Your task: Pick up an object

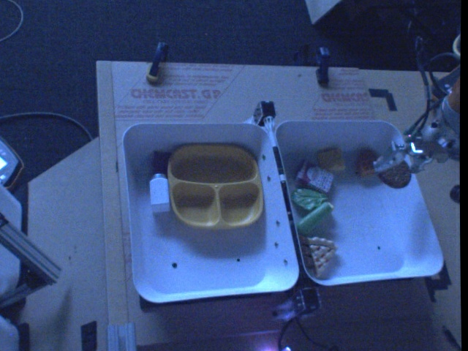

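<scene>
We view two white bins from above. The gripper (398, 168) hangs at the far right edge of the right bin (380, 258), w/ a dark round disc (396, 177) apparently pinched between its fingers. We judge the pick made and the lift in hand; next move calls for a straight rise clear of the bin wall. A small brown piece (365, 161) lies just beside the disc. Other toy food clusters near the divider, well apart. The left bin (212, 269) holds a yellow tray (216, 185) and a white bottle (159, 193). Open room lies centre-right.
</scene>
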Controlling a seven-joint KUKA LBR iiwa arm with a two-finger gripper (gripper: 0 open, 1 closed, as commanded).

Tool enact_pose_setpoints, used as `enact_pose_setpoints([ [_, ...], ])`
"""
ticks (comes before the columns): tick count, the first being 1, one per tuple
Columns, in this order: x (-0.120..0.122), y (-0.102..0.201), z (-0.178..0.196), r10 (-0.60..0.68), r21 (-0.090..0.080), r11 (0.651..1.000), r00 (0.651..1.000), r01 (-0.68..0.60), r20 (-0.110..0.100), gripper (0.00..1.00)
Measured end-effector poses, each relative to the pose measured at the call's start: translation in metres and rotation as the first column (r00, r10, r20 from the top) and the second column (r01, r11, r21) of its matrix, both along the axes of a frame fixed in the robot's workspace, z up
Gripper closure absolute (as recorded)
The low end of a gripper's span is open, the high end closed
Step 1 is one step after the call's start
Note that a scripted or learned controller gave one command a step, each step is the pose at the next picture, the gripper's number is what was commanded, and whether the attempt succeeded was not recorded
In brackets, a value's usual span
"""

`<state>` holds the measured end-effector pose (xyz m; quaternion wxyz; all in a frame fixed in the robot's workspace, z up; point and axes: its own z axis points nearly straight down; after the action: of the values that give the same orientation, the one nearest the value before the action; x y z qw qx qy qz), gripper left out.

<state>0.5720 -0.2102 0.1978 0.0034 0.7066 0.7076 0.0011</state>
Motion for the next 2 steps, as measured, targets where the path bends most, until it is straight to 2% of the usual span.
enact_pose_setpoints([
  [1, 0.001, 0.000, 0.029, 0.000, 0.000, 1.000, 1.000, 0.000, 0.000, 1.00],
  [2, 0.016, 0.053, 0.019, 0.005, 0.005, 1.000, 1.000, -0.005, -0.008, 1.00],
])
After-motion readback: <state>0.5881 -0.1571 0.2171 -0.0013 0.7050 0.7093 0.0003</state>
